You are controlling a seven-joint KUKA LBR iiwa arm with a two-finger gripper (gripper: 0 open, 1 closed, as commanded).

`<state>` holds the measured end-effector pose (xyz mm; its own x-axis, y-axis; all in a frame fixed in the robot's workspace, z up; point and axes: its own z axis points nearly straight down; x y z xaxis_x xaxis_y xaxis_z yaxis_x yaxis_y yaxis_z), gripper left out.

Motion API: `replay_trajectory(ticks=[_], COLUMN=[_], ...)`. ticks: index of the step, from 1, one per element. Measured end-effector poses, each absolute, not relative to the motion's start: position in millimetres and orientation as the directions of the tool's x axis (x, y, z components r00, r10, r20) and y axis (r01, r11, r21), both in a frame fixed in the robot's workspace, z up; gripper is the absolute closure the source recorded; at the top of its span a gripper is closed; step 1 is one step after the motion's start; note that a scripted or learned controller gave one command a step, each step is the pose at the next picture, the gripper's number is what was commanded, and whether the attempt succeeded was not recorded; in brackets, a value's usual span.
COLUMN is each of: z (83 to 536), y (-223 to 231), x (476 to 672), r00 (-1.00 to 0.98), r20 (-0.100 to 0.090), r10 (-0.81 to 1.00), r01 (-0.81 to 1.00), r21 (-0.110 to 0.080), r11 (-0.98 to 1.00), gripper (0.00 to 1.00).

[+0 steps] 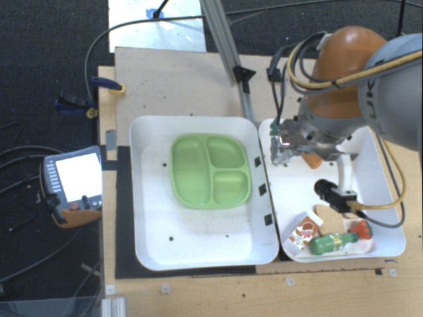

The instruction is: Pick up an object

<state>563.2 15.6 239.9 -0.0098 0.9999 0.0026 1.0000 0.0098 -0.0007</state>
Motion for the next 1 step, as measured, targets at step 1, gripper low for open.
replay_trajectory(ticks=[1], z=[245.1], y=[66.2], x=[538.4], r00=[-0.011], r20=[0.003], r10=[1.0], r01=[1.0], r21=[-0.001], r11=[0.011], gripper=[1.0])
